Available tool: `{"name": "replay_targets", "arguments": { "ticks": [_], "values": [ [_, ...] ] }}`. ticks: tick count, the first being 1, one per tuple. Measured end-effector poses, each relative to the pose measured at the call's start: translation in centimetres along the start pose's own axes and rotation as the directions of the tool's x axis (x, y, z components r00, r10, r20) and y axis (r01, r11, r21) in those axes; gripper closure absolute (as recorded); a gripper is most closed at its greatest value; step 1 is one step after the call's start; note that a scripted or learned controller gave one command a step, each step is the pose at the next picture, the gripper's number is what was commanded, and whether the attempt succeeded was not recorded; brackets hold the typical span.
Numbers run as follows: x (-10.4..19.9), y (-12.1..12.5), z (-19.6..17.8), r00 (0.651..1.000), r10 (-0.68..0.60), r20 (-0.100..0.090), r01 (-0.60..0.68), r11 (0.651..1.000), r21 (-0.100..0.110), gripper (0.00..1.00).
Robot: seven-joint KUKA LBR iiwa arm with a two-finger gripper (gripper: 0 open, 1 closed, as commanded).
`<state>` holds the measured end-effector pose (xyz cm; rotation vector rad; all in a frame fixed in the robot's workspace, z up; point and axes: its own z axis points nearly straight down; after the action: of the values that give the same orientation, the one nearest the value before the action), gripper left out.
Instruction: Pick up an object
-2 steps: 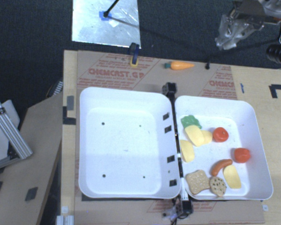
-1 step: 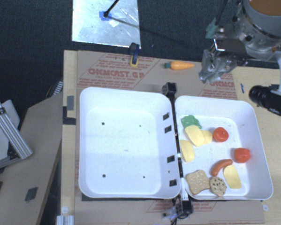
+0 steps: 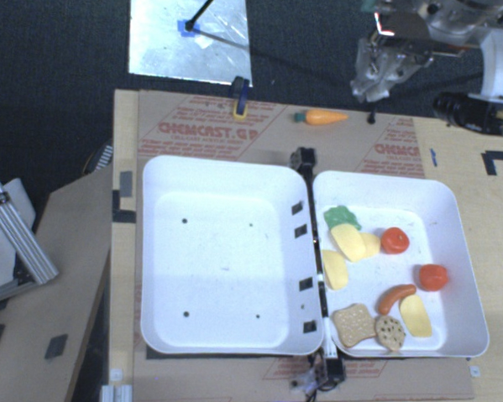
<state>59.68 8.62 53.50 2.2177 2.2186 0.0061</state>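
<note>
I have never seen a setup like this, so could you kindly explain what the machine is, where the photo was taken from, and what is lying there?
One camera looks down at a slant on a bench. The grey machine at the top right is a robot arm; its gripper hangs above the board, behind the bins, holding nothing visible. Two shallow white bins sit side by side. The right bin holds toy food: a green piece, two tomatoes, a sausage, yellow pieces, bread, a cookie. A toy carrot lies on the board behind the bins.

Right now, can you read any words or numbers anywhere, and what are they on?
"CHEMCAST GP", red print on the brown board behind the left bin.
The same red print repeats on the board behind the right bin and along the front edge, but there it is too blurred to read.
No letters show on the food.
</note>
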Motion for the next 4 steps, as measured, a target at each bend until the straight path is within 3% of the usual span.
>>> {"name": "replay_targets", "arguments": {
  "ticks": [1,2,3,4],
  "values": [
    [1.7,7.4,-0.1,1.000,-0.004,-0.001,0.004,1.000,-0.003,1.00],
    [-5.7,7.1,2.5,1.000,0.004,0.001,-0.004,1.000,0.006,1.00],
    [-6.3,4.9,-0.1,1.000,-0.001,-0.001,0.001,1.000,0.003,1.00],
    [-4.8,7.2,0.0,1.000,-0.003,0.000,0.003,1.000,0.001,1.00]
  ]
}}
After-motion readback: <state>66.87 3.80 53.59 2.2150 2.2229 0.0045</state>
